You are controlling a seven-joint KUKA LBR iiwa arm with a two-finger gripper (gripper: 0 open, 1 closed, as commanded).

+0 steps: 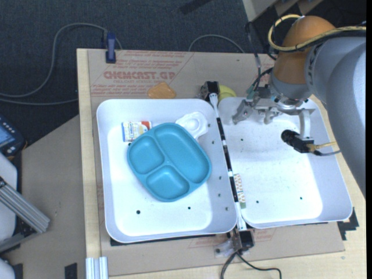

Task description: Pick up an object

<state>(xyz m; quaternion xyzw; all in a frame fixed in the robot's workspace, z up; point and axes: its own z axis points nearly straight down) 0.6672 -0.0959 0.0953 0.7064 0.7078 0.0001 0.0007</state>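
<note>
The left bin (116, 214) holds a blue divided plate (168, 161) at its middle. A small white cup (193, 124) touches the plate's far edge, and a small printed carton (133, 129) lies at its far left. My gripper (253, 117) hangs over the far left corner of the right bin (279, 202), just right of the divider. Its two fingers are spread apart, open, with nothing between them. The bin floor below it is bare white.
A yellow-green ball (226, 92) and a black piece (209, 89) sit behind the bins by the divider. An orange lump (161, 90) lies on the board behind the left bin. A black part with a cable (297, 141) hangs from the arm over the right bin.
</note>
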